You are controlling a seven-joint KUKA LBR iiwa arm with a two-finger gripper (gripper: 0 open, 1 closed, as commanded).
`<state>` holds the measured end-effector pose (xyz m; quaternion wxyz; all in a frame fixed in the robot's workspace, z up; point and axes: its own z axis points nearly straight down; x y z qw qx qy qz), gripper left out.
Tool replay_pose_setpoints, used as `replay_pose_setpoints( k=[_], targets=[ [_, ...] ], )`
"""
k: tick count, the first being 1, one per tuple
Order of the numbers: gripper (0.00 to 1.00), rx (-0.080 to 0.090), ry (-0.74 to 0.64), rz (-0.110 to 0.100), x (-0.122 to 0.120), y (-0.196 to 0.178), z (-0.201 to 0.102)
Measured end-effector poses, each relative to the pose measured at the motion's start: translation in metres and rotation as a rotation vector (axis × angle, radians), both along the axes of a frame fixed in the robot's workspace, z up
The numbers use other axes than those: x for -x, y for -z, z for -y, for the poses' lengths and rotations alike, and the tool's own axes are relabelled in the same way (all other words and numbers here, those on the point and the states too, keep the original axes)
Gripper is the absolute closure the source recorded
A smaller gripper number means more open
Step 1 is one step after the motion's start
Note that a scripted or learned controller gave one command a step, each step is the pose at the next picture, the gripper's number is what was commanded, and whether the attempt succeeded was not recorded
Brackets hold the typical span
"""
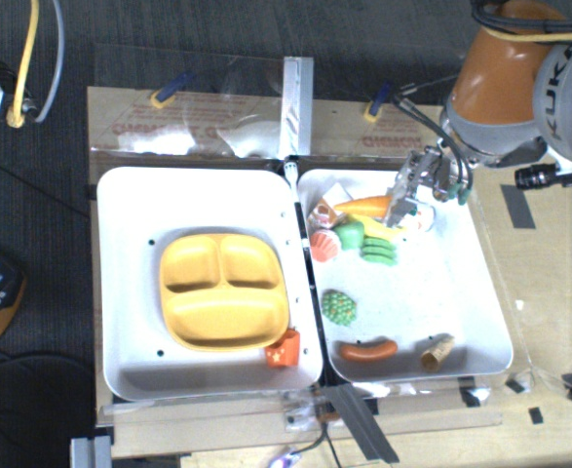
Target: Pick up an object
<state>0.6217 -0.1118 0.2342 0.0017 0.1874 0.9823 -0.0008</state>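
The tool point(405, 206) hangs low over the carrot point(362, 206) in the right bin point(480, 291); its grip cannot be told.

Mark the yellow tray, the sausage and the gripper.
yellow tray point(225, 292): camera view, middle of its wide lower compartment.
sausage point(366, 350): camera view, middle of its length.
gripper point(402, 209): camera view, between the fingertips, over the right bin's toys.
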Motion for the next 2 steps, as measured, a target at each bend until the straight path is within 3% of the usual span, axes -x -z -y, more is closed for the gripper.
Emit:
replay_pose_setpoints(
  k=[1, 2],
  targets=[
    [1.0, 0.0, 0.282, 0.0, -0.026, -0.023, -0.048],
    [1.0, 0.0, 0.544, -0.001, -0.024, -0.03, -0.099]
  ],
)
